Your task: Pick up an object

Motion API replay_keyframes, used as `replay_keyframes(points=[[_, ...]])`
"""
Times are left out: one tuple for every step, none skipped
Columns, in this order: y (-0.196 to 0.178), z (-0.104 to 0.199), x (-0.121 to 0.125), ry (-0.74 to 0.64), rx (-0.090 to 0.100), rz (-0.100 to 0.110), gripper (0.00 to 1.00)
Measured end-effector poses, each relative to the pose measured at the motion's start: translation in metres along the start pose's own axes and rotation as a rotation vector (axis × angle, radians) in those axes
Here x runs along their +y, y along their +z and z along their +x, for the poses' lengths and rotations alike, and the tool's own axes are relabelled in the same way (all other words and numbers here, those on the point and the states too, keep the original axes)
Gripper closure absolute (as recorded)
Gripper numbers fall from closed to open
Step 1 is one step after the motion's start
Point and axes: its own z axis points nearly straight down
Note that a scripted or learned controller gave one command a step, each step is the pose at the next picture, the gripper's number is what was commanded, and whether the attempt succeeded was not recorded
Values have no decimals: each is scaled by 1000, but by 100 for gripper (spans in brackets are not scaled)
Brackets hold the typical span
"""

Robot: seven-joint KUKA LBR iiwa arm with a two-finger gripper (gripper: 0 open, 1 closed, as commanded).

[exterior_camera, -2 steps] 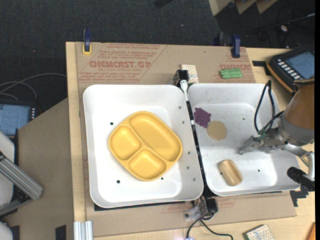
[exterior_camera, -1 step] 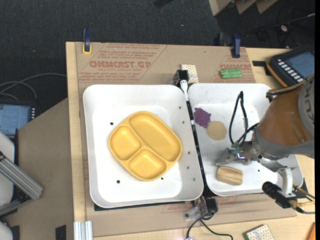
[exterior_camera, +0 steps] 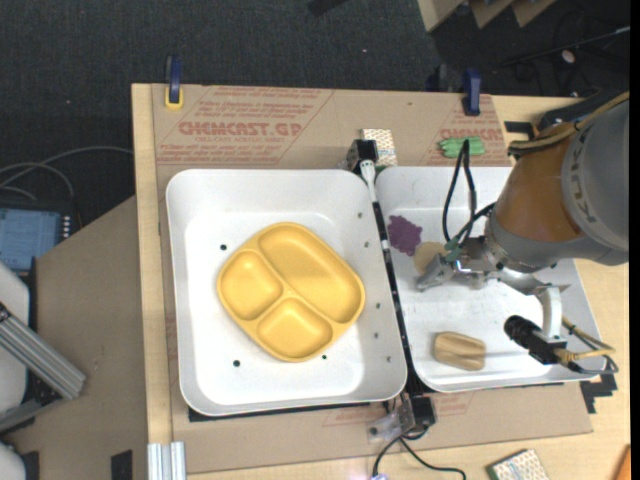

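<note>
My gripper point(exterior_camera: 428, 274) hangs low over the left part of the right bin point(exterior_camera: 500, 186), with the arm reaching in from the right. A small tan piece point(exterior_camera: 429, 255) lies right at the gripper's tip, partly hidden by it; I cannot tell whether it is held. Just up and left of the gripper rests a purple object point(exterior_camera: 404, 233). A tan rounded block point(exterior_camera: 458, 349) lies near the bin's front edge, apart from the gripper.
A yellow divided plate point(exterior_camera: 290, 290) lies in the middle of the left bin point(exterior_camera: 192, 258). The ridge where the two bins meet point(exterior_camera: 385, 268) runs close to the gripper's left. Clamps and cardboard border the bins at the back.
</note>
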Motion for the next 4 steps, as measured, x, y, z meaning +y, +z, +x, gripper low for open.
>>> replay_keyframes(points=[[0,10,61,1,0,0,0],[-10,9,58,3,0,3,100],[1,-59,128,6,-3,0,100],[1,-55,126,4,0,6,0]])
